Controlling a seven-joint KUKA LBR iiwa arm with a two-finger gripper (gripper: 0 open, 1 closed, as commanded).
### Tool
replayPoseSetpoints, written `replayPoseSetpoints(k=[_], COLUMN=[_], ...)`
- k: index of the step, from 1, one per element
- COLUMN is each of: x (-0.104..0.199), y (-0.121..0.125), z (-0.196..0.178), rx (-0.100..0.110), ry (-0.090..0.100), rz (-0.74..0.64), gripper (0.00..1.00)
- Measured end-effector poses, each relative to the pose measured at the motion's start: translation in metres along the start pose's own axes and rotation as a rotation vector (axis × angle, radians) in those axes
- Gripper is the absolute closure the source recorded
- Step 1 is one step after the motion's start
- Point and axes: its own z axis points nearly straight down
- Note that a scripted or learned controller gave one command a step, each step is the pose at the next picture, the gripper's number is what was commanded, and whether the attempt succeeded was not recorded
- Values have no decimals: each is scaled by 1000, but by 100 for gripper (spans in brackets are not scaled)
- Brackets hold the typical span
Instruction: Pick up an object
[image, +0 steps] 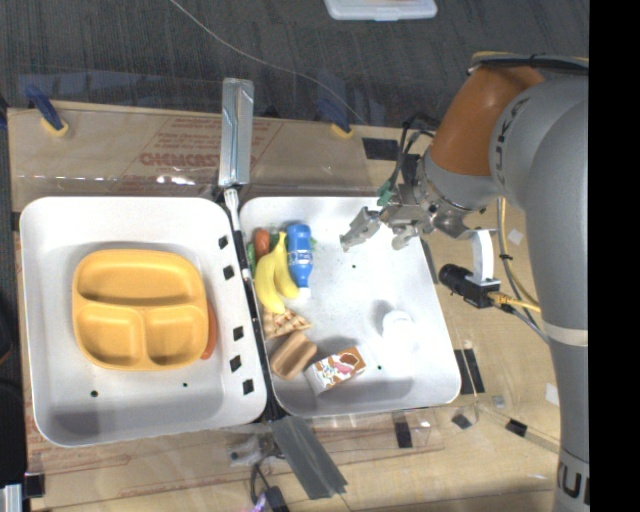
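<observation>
Hand (379, 232) hovers over right bin (420, 385), near far edge — fingers spread wide, nothing between them. Blue bottle (298, 254) lies toward bin's left wall, just beside banana (270, 279) — long axis far-to-near. Judgement: reach goes leftward, slightly nearer.

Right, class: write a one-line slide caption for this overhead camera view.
Open gripper hovers over the right bin, apart from the banana and blue bottle; yellow tray fills the left bin.
</observation>
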Motion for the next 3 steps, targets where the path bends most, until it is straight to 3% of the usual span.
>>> replayPoseSetpoints(k=[1, 2, 3], x=[-7, 50, 58], y=[-27, -31, 31], z=[-1, 91, 97], rx=[3, 8, -4], ry=[0, 2, -2], rz=[107, 166, 40], gripper=[0, 0, 0])
